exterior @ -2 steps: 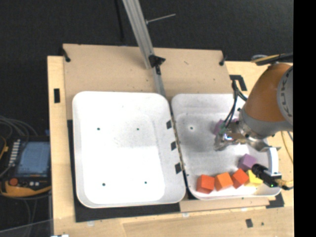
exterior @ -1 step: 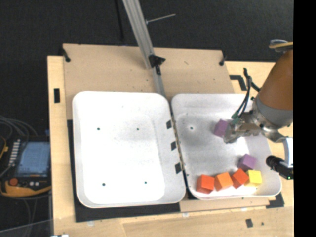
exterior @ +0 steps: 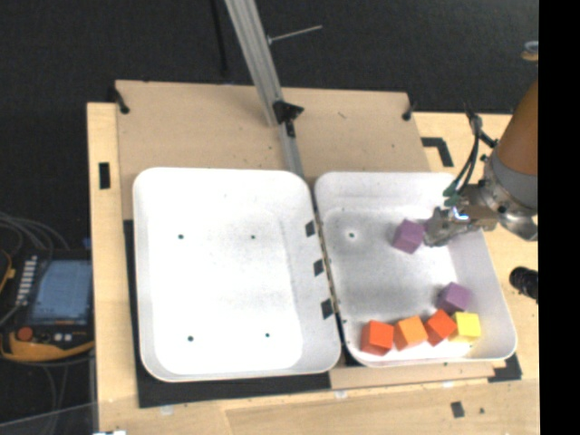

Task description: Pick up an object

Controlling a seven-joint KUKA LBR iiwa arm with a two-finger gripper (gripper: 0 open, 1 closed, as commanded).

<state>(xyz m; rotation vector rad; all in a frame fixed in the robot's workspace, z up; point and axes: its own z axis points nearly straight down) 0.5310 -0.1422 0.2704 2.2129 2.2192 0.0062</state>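
The gripper (exterior: 439,228) hangs low over the right bin (exterior: 362,198), and a purple block (exterior: 410,236) sits right at its tip, on the side away from the arm. The block looks to be touching the fingers or just beside them, but the view is too small and blurred to tell whether it lies between them, so I cannot tell how far open the gripper is or whether it has hold of anything.

The main risk, as I judge it, is a miss: if the block is only against the outside of one finger, closing will nudge it aside instead of clamping it, and a lift will come up with nothing. A hold on only a corner could also let the block twist out and drop back into the bin. The block seems tilted a little, which would make a square clamp harder.

The rest of the right bin's contents lie well apart from the gripper, toward the near wall: a second purple block (exterior: 455,295), and past it a row of an orange-red block (exterior: 377,335), an orange block (exterior: 410,331), a red block (exterior: 441,325) and a yellow block (exterior: 468,324), touching or nearly so. The left bin (exterior: 154,198), further from the gripper beyond the purple block, holds nothing I can make out but a few dark specks.
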